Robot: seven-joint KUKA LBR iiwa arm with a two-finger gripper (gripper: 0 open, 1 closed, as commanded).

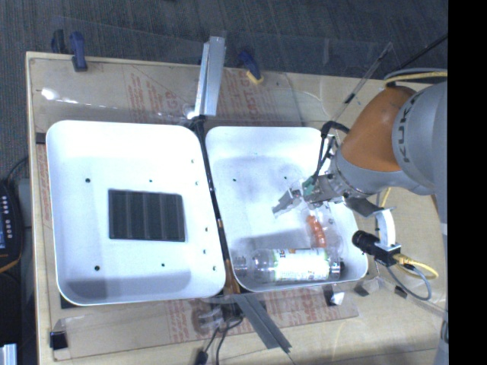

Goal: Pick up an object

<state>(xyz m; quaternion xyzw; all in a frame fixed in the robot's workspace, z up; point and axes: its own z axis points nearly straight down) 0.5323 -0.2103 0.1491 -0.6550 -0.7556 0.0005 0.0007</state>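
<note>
One arm (396, 139) bent over right bin (251, 147)

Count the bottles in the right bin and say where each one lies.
1, as far as the view shows: a clear bottle on its side along the right bin's near wall. A small orange item sits just above it, below the gripper; the arm may hide more.

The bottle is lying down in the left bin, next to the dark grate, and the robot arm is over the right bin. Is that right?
Not quite. The camera view shows the bottle lying on its side in the right bin, along its near wall, not in the left bin. The dark grate sits by itself in the left bin. The rest is right: the arm is over the right bin.
</note>
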